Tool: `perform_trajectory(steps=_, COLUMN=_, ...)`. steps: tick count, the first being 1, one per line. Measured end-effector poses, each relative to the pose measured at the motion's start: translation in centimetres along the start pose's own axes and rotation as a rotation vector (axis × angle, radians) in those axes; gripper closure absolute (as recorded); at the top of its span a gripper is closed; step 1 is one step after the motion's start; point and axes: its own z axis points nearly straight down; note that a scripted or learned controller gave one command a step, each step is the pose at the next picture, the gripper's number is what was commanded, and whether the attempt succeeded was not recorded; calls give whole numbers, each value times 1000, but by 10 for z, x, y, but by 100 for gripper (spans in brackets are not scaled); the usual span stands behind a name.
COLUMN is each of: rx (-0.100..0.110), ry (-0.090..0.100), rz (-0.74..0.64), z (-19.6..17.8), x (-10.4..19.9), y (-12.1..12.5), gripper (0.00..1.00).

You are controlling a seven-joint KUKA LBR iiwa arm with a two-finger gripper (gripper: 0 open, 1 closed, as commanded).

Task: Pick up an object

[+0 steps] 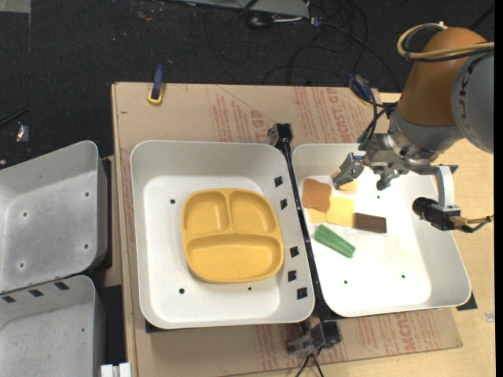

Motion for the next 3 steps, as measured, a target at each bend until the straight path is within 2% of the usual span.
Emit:
perform_trajectory(steps=1, rx=-14, ry=-1, rz=-2, z=-9, x=0, y=3, gripper=0)
perform_trajectory(steps=3, rx=-11, ry=-1, rz=0, z=107, x=-4, y=0, gripper=0)
